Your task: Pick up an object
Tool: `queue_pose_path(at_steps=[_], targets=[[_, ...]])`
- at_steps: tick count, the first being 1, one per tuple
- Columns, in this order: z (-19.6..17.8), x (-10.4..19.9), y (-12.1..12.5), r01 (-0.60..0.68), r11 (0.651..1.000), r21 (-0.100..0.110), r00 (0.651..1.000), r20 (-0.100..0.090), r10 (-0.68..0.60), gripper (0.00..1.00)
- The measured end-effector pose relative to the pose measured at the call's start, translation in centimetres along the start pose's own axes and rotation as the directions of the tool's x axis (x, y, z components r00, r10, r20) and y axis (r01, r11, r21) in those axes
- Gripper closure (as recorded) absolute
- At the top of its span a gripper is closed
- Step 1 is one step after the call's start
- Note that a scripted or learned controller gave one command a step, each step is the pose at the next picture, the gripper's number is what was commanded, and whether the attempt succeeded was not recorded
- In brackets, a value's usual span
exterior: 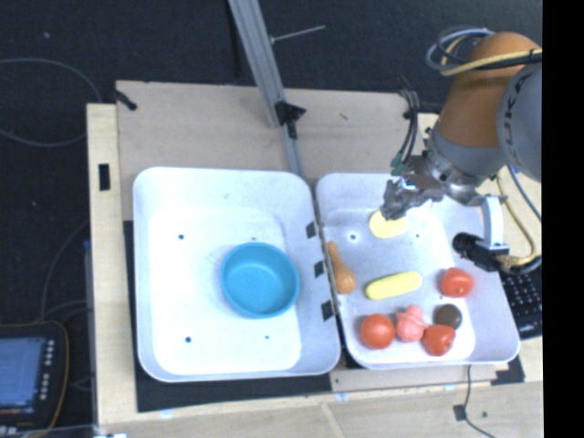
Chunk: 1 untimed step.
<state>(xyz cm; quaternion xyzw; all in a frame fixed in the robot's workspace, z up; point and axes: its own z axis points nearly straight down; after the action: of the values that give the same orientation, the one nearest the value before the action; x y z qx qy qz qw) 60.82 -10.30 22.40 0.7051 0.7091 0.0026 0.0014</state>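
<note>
Grey arm [474, 121] reaches in from right, orange band above wrist, hand [399, 206] pointing down-left.

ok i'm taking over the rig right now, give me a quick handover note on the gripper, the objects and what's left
Gripper: low over the right white bin, just above the pale yellow flat piece; finger state unclear, nothing visibly held.
Right bin also holds: orange carrot-shaped piece, yellow oblong piece, three red round pieces, pink lumpy piece, dark brown round piece.
Left white bin: blue round bowl.
Done: approach only.
Left: grasp and lift an object.
</note>
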Motion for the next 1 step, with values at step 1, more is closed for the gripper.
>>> queue_pose_path(at_steps=[1], targets=[[-5.59, -0.06, 0.16, 0.002, 1.000, 0.000, 1.000, 0.000, -0.002, 1.00]])
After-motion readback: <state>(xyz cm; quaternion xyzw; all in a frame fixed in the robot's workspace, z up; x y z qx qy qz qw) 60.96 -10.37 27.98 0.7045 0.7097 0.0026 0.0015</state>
